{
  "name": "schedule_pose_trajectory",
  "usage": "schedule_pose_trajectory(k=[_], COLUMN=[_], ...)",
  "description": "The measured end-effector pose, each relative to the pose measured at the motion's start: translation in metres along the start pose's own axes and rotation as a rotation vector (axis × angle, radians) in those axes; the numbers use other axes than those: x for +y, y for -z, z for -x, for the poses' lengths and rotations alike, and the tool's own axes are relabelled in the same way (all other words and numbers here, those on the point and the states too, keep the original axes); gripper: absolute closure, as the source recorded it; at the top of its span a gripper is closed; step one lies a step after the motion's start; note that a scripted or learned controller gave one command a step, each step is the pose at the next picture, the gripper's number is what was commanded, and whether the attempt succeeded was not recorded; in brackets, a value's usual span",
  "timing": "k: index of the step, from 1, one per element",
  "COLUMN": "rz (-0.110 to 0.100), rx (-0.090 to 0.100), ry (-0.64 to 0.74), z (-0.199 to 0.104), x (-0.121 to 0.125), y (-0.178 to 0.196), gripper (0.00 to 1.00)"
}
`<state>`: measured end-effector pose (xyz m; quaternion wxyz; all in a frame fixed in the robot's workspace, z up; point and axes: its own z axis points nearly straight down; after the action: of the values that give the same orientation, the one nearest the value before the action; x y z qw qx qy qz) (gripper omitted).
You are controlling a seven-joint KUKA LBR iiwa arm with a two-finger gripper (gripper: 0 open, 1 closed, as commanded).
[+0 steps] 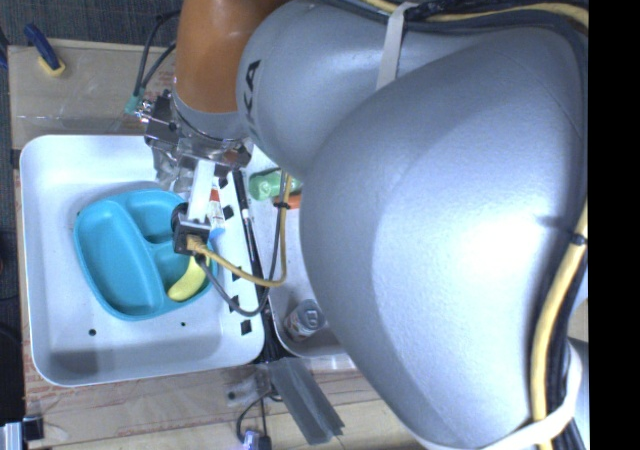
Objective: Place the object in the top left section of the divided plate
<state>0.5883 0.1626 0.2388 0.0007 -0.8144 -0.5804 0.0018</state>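
- Yellow banana-shaped object [187,284] lies in the blue divided plate [112,260], in the small section at the plate's lower right as the camera sees it, close against the rim there.
- It curves along that rim, and part of its upper end is hidden by robot hardware just above it.
- The plate sits in the left white bin [45,238], towards the bin's upper right, with 1 long section along its left side and 2 smaller sections on its right, set apart by a raised ridge.
- The long left section and the upper right section show only bare blue.
- The gripper [175,174] hangs below the orange band [210,48] of the arm, over the plate's upper right rim and apart from the yellow object.
- How wide the gripper stands cannot be told from this angle, since the wrist and its fittings cover it; nothing can be seen held in it.
- The grey arm [430,218] covers most of the right half of the view.
- A pale green thing [264,184] peeks out beside the arm, just past the left bin's right edge; its shape is mostly hidden.
- A blue-handled item with a yellow tip [42,48] lies on the wooden bench [100,73] above the left bin, well apart from the plate.
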Motion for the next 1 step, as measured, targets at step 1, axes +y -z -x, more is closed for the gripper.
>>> schedule_pose_trajectory(k=[1], rz=[0.002], rx=[0.002], ry=[0.228], z=[-0.0475], x=[0.0524], y=[-0.0119], gripper=[1.00])
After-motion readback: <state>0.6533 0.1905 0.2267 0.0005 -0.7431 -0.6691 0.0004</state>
